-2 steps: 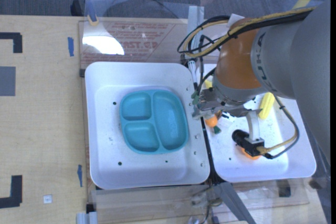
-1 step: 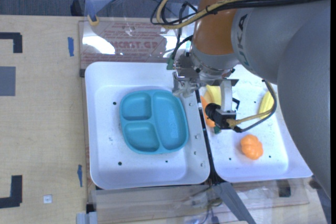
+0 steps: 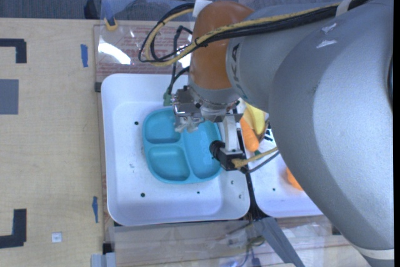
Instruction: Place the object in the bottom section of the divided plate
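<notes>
The gripper (image 3: 187,123) hangs low over the upper part of the blue divided plate (image 3: 178,153), near the middle of the frame, and from this slant I cannot tell how it is set or whether anything sits in it, because the wrist and its orange band (image 3: 215,53) crowd right over it. Out from there, the plate lies in the left white bin (image 3: 119,153), its three sections looking bare where they show, the bottom section toward the lower edge of the frame. To the right, tucked against the arm's grey bulk, there are orange and yellow objects (image 3: 250,131) in the right white bin (image 3: 275,197), with another orange piece (image 3: 292,179) lower right; which one is the task's object I cannot say for sure. They look to me like small plastic toy pieces: light, stiff, a bit slick. My call is a pinch across the narrow middle of the long orange one, squarely, since a smooth rounded shape could squirt out of a glancing grip.
</notes>
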Controlling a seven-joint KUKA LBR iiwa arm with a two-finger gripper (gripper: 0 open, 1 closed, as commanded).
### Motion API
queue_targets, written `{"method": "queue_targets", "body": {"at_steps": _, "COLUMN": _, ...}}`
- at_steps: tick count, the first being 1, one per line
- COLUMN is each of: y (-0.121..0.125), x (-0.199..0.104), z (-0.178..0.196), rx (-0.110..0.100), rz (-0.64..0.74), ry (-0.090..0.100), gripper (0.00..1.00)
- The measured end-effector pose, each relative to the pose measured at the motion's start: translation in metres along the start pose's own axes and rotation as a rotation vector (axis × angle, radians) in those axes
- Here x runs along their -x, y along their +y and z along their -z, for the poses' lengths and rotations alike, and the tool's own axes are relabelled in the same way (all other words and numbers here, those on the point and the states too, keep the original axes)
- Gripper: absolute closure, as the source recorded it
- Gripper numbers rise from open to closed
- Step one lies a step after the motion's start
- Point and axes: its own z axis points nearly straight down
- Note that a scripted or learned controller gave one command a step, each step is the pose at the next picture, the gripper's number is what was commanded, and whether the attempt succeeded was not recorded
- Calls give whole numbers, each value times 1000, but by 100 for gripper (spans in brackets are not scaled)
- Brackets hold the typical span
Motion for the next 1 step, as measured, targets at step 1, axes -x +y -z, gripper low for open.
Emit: {"method": "queue_targets", "body": {"at_steps": 1, "y": -15, "x": -62, "z": -8, "rx": 3, "rz": 1, "ry": 2, "gripper": 100}}
